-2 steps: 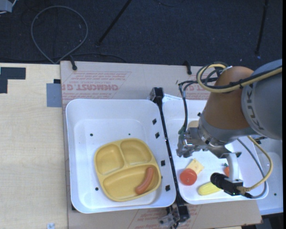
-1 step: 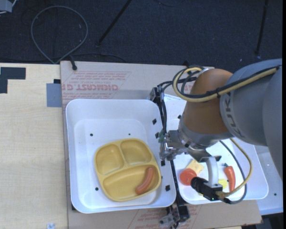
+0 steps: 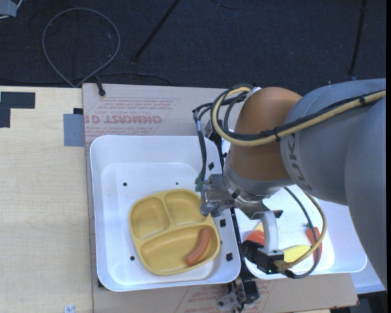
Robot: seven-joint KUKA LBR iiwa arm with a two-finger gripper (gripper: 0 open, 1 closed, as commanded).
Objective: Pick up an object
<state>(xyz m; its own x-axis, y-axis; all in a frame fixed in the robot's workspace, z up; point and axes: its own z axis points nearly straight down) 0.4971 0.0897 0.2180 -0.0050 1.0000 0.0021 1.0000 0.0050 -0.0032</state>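
A yellow divided plate (image 3: 158, 225) lies in the left white bin (image 3: 117, 168), toward its front right. A reddish-brown sausage (image 3: 199, 246) rests in the plate's large front compartment, slanting up to the right. My gripper (image 3: 210, 201) hangs at the plate's right rim, close to the wall between the two bins, just above and behind the sausage. The wrist hides its tip, and I see nothing held in it.
The arm's grey and orange body covers most of the right bin (image 3: 344, 243). An orange item (image 3: 254, 238) peeks out under the wrist, and another orange piece (image 3: 315, 235) lies further right. Cardboard (image 3: 133, 113) lies behind the bins.
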